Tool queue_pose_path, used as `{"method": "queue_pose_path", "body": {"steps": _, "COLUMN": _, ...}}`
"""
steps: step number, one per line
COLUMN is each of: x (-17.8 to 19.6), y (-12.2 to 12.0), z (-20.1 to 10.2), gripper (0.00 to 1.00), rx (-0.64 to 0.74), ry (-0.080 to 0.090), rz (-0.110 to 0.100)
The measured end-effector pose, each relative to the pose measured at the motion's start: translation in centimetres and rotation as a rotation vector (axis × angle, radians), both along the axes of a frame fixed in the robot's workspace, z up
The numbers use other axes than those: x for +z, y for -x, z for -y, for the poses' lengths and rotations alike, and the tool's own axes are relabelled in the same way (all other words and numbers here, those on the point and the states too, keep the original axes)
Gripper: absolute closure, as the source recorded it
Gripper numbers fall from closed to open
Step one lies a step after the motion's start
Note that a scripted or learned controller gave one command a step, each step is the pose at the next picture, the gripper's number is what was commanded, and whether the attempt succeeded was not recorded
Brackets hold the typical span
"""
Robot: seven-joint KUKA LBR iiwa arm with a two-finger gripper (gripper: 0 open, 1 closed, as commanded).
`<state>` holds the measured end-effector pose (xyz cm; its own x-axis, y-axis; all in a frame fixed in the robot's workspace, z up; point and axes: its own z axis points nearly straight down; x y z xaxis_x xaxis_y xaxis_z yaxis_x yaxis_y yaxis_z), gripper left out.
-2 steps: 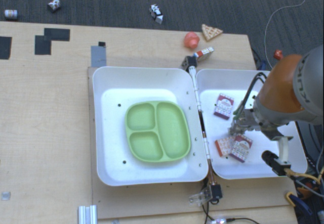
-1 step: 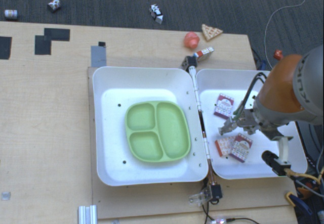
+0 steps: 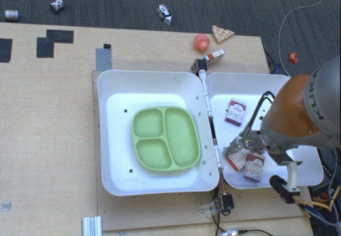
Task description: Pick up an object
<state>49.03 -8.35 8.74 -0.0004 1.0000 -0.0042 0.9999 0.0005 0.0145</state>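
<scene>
In the right bin [image 3: 303, 173] lie three small red-and-white cartons. One carton [image 3: 235, 111] lies apart toward the bin's back left. Two others sit close together at the front left: an orange-red carton [image 3: 236, 161] and a red carton [image 3: 254, 167] beside it. My gripper [image 3: 238, 148] hangs low over the front pair, right above the orange-red carton's upper edge. The grey arm with its orange band [image 3: 290, 112] comes in from the right and hides the bin's middle.
The left bin [image 3: 114, 123] holds a green divided plate [image 3: 165, 138]. Behind the bins on the bench lie a red ball [image 3: 201, 42], a pizza-slice toy [image 3: 222, 33] and a small tube [image 3: 216, 56]. A cable clip [image 3: 226, 202] sits at the bins' front junction.
</scene>
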Motion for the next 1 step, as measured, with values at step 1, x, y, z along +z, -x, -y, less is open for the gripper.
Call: {"method": "queue_pose_path", "body": {"steps": 1, "x": 1.13, "y": -0.2, "z": -0.05, "gripper": 1.0, "rx": 0.002, "ry": 0.0, "rz": 0.006}}
